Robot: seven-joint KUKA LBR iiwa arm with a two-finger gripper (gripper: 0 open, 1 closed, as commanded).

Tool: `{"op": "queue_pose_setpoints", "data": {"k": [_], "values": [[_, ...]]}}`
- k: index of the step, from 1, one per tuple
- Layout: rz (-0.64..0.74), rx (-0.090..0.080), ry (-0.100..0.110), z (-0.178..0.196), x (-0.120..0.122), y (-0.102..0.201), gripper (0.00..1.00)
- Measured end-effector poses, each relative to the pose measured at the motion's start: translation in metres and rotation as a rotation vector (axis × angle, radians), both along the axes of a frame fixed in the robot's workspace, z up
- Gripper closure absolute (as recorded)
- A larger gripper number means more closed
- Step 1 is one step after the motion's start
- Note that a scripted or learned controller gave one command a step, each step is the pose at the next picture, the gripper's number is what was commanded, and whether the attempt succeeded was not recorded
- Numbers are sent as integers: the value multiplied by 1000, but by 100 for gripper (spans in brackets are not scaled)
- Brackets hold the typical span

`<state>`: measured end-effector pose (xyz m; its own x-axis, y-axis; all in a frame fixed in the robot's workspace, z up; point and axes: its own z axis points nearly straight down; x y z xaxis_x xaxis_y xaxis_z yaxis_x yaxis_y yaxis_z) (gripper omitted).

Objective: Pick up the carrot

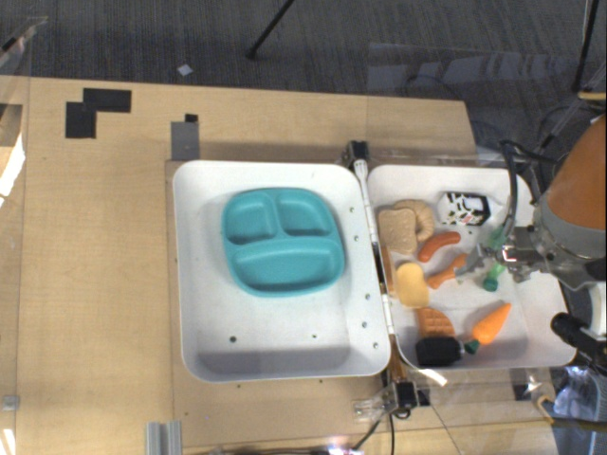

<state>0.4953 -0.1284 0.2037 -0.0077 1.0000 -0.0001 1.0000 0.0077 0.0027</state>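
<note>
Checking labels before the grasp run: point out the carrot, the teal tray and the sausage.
carrot (492, 322): camera view, middle of the orange body.
teal tray (282, 263): camera view, floor of the large lower compartment.
sausage (438, 245): camera view, middle of its length.

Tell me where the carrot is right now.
The carrot lies in the right bin, near its front edge, beside the black object and just right of the waffle, below the gripper.
</note>
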Motion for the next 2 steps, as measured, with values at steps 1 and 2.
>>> {"op": "queue_pose_setpoints", "data": {"k": [1,2], "values": [[-69,0,-5,-108,-2,-70,0],[416,-10,-13,-114,-2,-63,0]]}}
